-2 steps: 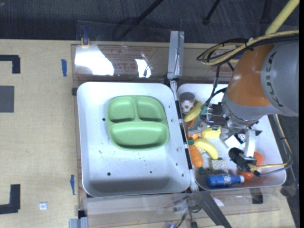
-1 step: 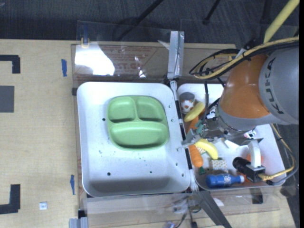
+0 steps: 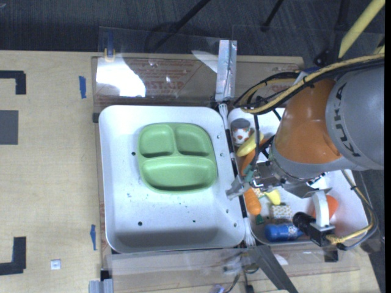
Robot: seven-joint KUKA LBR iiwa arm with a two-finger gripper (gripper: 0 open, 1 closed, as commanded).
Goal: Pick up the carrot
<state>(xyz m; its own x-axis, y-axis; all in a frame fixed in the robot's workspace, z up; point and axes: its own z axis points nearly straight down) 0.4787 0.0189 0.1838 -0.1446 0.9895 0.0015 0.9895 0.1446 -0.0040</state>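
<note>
Lying near the front of the right bin, the carrot rests against the bin's left wall, just beside a yellow piece and above a blue object. The gripper hangs directly over the carrot's upper end; whether its jaws are spread or closed I cannot tell. Farther left, a green divided plate sits in the left bin.

Dark letters reading "KU" stand on the grey metal arm casing, at about three o'clock. Faint reddish print on the clear plastic sheet, at twelve o'clock, is too blurred to read.
</note>
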